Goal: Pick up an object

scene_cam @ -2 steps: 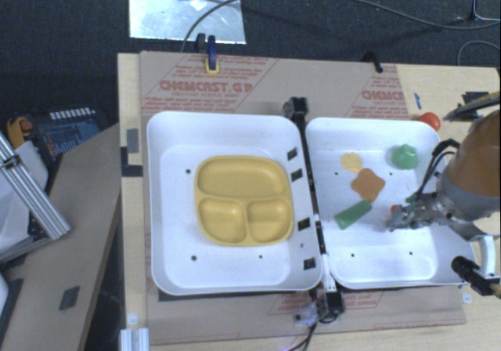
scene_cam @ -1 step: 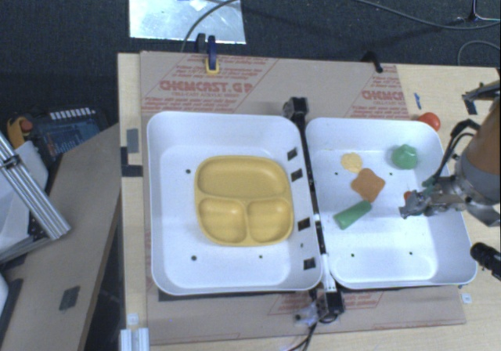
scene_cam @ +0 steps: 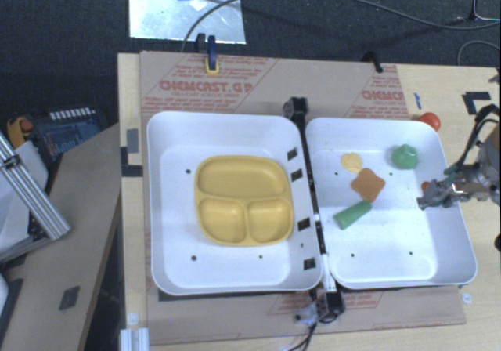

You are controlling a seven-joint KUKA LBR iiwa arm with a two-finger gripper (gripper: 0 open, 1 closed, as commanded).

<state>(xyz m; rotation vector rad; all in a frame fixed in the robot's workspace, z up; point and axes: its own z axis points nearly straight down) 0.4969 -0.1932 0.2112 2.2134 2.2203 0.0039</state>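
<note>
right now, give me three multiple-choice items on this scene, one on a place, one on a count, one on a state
1. Where is the yellow divided plate?
A. left bin
B. right bin
C. on the bench outside both bins

2. How many compartments does the plate have?
A. two
B. three
C. five

3. How does the green cylinder rest?
A. standing upright
B. lying on its side
C. held between the gripper's fingers

Answers: 1 A, it sits mid left bin. 2 B, one wide section above two small ones. 3 B, it lies slantwise on the right bin floor, apart from the gripper at the right rim.
</note>
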